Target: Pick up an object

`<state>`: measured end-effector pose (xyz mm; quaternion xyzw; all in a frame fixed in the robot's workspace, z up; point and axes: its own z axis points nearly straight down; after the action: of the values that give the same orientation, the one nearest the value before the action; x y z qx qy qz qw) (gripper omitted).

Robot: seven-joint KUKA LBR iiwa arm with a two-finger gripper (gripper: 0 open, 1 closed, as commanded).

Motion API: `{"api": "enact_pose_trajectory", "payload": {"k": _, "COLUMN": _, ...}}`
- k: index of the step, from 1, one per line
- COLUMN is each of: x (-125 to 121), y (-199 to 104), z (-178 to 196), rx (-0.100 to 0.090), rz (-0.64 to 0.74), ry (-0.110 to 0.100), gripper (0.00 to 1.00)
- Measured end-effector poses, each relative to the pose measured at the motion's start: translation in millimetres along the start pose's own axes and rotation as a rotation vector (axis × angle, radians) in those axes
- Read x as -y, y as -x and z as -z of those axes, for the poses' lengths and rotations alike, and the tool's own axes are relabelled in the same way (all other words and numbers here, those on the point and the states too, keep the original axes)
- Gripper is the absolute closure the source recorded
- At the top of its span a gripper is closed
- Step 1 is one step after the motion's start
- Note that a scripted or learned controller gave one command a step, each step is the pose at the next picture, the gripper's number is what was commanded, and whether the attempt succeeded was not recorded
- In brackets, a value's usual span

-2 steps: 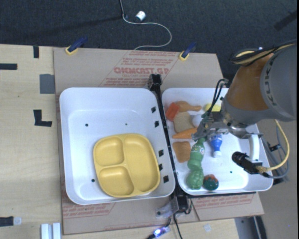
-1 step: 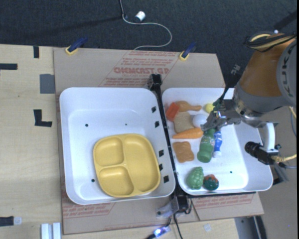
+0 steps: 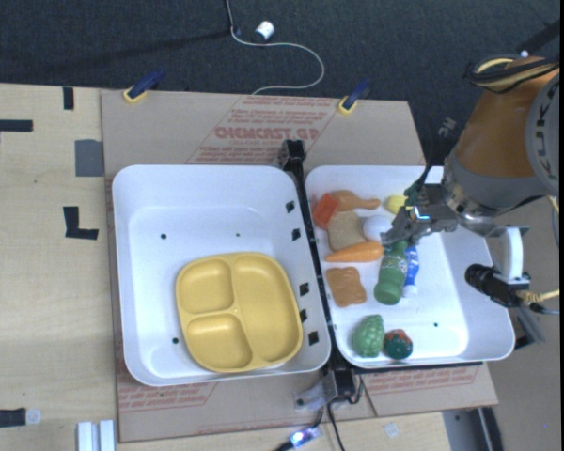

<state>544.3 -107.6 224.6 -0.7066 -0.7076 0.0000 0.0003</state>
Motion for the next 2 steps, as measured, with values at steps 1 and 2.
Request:
{"api": "enact_pose_trajectory", "payload": {"k": 1, "x": -19.2, "y": -50.0, "z": 9.3, "rx": -0.001, "rz": 0.005, "ry": 0.000, "gripper": 1.00}}
{"api": "enact_pose_trajectory", "payload": {"k": 2, "x": -38.3, "y": -98.3, "z": -6.8, "rx": -0.001, "rz": 0.005, "ry": -0.002, "gripper": 1.00}}
